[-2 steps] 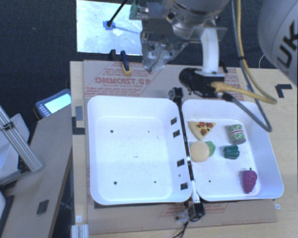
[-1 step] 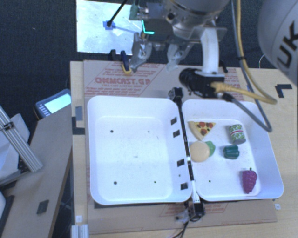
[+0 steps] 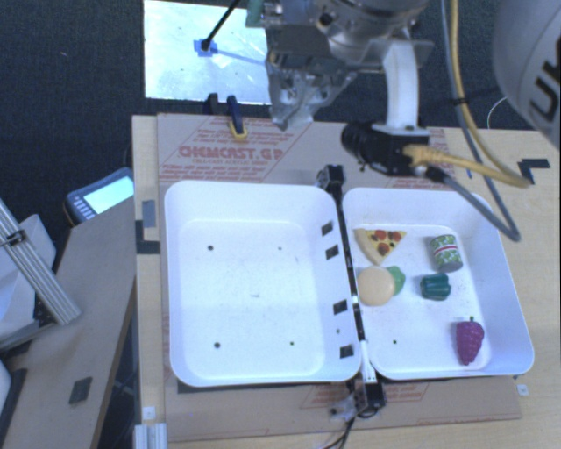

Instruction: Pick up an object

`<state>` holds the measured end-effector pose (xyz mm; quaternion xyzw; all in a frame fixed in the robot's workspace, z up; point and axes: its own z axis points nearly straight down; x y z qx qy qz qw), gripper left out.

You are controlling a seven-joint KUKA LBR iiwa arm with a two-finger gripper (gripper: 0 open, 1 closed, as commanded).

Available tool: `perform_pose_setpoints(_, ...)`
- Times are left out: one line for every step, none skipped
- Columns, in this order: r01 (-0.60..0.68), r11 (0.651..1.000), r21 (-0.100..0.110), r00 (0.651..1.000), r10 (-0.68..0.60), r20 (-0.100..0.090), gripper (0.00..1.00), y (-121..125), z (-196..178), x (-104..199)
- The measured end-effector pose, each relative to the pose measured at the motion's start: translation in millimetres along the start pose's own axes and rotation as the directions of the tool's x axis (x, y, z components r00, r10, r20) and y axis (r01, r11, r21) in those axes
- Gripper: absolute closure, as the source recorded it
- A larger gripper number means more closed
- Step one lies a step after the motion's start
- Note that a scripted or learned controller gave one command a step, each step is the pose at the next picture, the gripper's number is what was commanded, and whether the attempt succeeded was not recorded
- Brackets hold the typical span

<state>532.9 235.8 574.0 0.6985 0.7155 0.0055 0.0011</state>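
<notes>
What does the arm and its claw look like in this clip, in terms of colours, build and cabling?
The claw is a grey, metallic assembly tapering to a narrow tip. Above it sits a bulkier grey housing with a white curved link beside it. A yellow cable runs from a black fitting off to the right.

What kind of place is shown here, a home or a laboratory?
Most likely a robotics laboratory: two white bins sit on a bench, toy food such as a pizza slice and purple grapes lies in one, and the arm's end effector hangs above.

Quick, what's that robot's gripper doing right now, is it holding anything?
Gripper: raised above the bench behind the bins, nothing visibly in it; open or closed cannot be told.
</notes>
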Motion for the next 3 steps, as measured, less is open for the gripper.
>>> perform_pose_setpoints(0.001, 1.0, 0.001, 1.0, -0.001, 0.0, 0.0, 0.0, 0.6, 0.0)
perform_pose_setpoints(0.004, 1.0, -0.001, 1.0, -0.004, -0.001, 1.0, 0.3, -10.9, 0.4)
perform_pose_setpoints(-0.025, 0.999, 0.024, 1.0, 0.025, 0.013, 1.0, 35.7, 241.3, -13.9)
